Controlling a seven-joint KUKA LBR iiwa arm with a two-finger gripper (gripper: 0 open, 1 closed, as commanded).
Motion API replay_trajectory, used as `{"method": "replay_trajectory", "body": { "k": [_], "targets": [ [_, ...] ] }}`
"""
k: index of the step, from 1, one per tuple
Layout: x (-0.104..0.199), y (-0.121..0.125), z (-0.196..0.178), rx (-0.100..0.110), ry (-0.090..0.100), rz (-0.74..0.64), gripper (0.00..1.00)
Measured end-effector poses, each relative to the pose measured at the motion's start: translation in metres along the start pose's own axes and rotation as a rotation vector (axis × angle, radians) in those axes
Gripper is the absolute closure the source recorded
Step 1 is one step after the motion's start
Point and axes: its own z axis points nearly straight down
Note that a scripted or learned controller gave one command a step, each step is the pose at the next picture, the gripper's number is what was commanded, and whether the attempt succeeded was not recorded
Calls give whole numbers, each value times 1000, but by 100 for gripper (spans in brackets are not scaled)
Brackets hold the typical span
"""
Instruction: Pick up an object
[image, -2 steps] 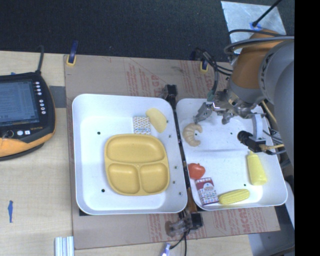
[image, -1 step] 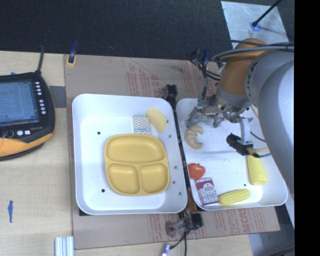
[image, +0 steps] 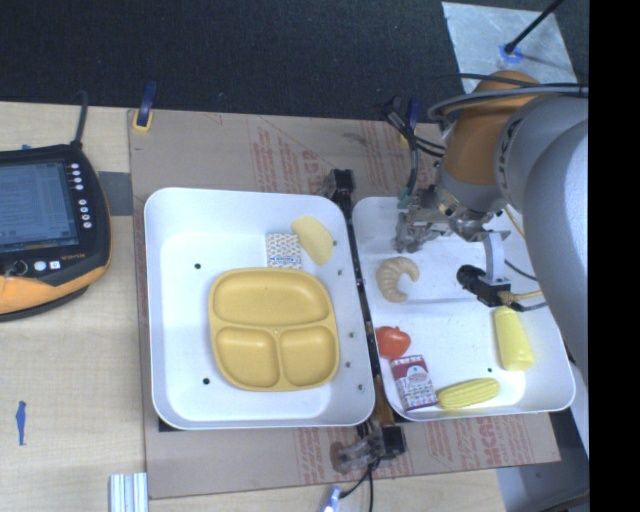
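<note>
**Just below the claw: a croissant**

Squarely in the right bin (image: 560, 395), the croissant (image: 398, 276) lies just below the gripper (image: 412, 238), whose state I cannot tell. Left bin (image: 165, 300) holds a yellow tray (image: 272, 327); cardboard (image: 230, 140) underlies both.

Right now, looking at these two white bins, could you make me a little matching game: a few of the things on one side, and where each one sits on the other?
Things:
1. croissant
2. yellow divided plate
3. corn cob
4. tomato

Places:
A. near front edge of the right bin
B. middle of the left bin
C. right bin, just below the pincer
D. right bin, by the wall between the bins, above the red card packet

Pairs: 1-C, 2-B, 3-A, 4-D
</note>
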Motion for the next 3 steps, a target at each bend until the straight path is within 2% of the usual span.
{"method": "replay_trajectory", "body": {
  "k": [1,2,3],
  "targets": [
    [0,0,0,0,0,0,0],
    [-8,-45,11,-1,-2,5,0],
    [-5,-58,11,-1,-1,6,0]
  ]
}}
